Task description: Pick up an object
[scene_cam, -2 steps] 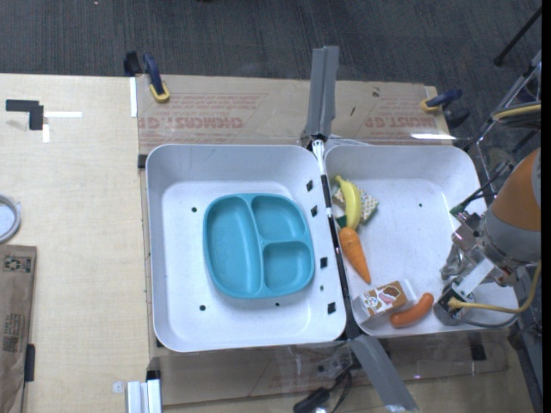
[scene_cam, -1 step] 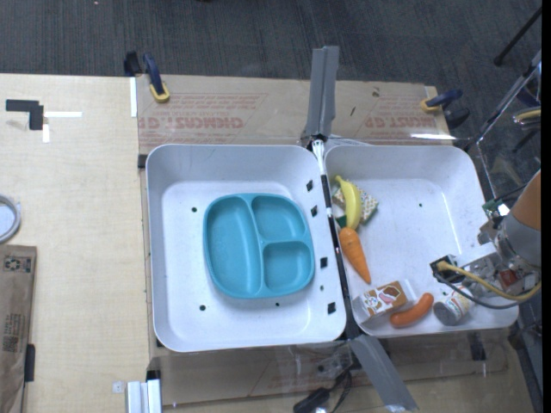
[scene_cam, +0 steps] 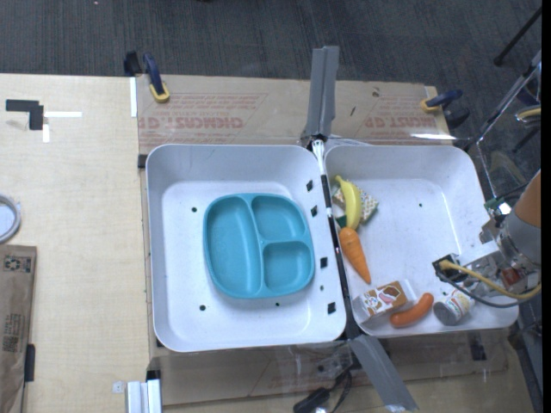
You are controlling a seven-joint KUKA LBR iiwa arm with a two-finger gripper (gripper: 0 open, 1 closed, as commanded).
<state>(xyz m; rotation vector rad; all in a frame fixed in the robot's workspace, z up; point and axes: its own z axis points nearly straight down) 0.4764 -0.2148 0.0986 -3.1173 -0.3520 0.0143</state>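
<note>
You will find the pickable items in the right bin (scene_cam: 413, 222): banana (scene_cam: 347, 198) and carrot (scene_cam: 355, 254) beside its left wall, small carton (scene_cam: 384, 299), sausage (scene_cam: 411, 311) and tin (scene_cam: 453, 307) along its near rim. The left bin (scene_cam: 172, 231) holds a blue divided plate (scene_cam: 258, 245). Both bins sit on cardboard (scene_cam: 232, 110) over a pale bench (scene_cam: 69, 196), with dark carpet (scene_cam: 258, 15) beyond. The arm (scene_cam: 525, 218) reaches over the right bin's right rim. You cannot tell the state of the gripper (scene_cam: 504, 261).
</note>
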